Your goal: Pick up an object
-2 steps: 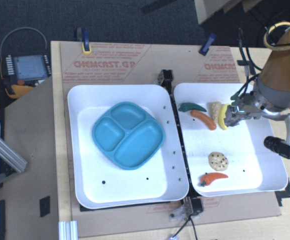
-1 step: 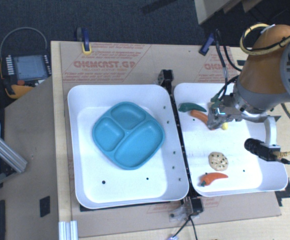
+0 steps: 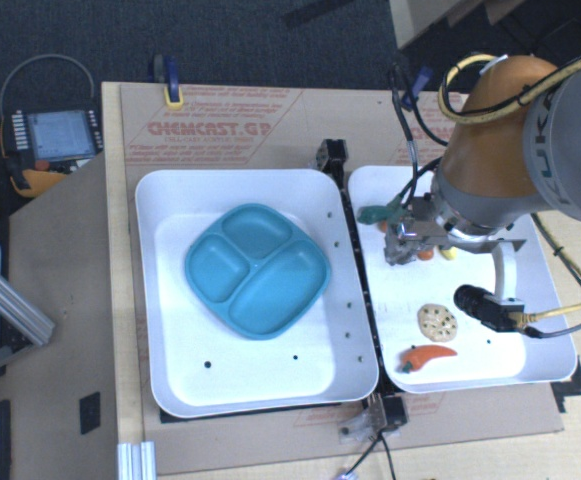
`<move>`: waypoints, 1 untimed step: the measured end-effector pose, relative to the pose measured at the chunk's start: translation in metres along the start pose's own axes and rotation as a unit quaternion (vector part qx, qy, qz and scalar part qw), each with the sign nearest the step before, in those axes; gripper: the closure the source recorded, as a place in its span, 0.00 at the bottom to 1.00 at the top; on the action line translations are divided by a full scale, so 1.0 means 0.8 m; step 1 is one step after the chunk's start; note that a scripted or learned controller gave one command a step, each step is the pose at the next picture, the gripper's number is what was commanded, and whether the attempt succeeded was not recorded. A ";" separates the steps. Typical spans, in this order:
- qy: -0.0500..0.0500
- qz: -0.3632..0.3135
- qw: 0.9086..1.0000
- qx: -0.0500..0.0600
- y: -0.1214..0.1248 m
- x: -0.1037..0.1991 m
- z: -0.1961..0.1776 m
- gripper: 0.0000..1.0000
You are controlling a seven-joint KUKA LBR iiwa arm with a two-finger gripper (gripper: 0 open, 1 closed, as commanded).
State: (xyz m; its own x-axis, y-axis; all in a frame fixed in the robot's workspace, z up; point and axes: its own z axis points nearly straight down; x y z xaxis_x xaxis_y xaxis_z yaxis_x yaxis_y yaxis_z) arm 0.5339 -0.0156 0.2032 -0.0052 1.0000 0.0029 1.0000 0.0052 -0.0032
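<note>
The right bin [image 3: 540,368] holds several small toy foods. A round speckled cookie [image 3: 436,320] lies near its middle, and a red-orange pepper with a green stem [image 3: 428,357] lies at the front. A green item [image 3: 375,213] sits near the bin's back left. A small orange piece [image 3: 426,253] and a yellow piece [image 3: 448,253] peek out beside the wrist. My gripper [image 3: 400,248] hangs low over the back left of this bin, just right of the green item and touching or nearly touching the orange piece. The wrist hides what lies under it.
In the left bin [image 3: 160,268] rests a blue divided plate [image 3: 258,268]. A black divider with clamps [image 3: 360,278] runs between the bins. A black cylinder with a yellow cable [image 3: 490,308] juts from the arm over the right bin. Cables loop behind the arm.
</note>
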 end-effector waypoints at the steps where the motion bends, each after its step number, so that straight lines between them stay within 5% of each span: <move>1: 0.000 0.000 1.000 0.000 -0.012 0.059 -0.001 1.00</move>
State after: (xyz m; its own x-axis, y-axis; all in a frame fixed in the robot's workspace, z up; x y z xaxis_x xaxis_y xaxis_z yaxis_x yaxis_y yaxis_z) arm 0.5237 0.0316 0.2040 -0.0047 1.0000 0.0020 1.0000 0.0048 -0.0036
